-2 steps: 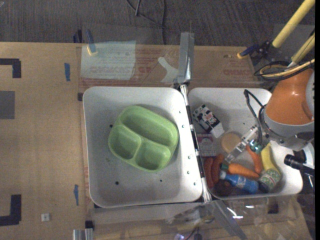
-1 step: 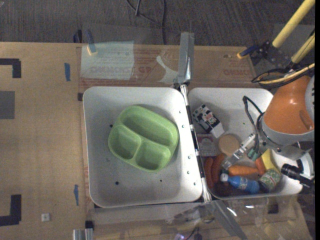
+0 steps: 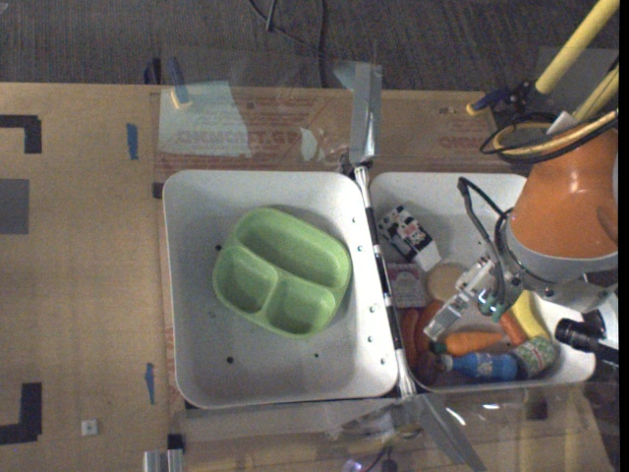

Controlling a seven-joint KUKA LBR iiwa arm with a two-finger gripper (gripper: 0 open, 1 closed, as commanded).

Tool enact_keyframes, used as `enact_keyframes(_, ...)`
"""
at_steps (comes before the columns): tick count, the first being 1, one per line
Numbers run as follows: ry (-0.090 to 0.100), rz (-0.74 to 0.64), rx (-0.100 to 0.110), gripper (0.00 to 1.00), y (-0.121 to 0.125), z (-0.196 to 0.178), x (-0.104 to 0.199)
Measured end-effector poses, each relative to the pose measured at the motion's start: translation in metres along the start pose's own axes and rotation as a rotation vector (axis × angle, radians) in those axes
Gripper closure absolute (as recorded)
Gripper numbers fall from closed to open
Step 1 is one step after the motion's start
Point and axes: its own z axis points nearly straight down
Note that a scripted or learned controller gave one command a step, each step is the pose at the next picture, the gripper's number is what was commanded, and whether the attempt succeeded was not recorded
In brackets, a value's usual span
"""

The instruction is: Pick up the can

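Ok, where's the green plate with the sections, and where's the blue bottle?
Green plastic divided plate [image 3: 282, 271], camera view, on the ridge where its compartments meet.
Blue plastic bottle lying flat [image 3: 488, 366], camera view, on the middle of its body.

The arm [image 3: 565, 209], grey with its orange band uppermost, reaches in from the right over the right bin's near right corner. Its gripper [image 3: 462, 303] points left and downward, low inside that bin.
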Motion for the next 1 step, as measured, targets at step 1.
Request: enact_keyframes(1,-0.002,0.078,0.0,0.0,-0.0212,-0.102,-0.0193)
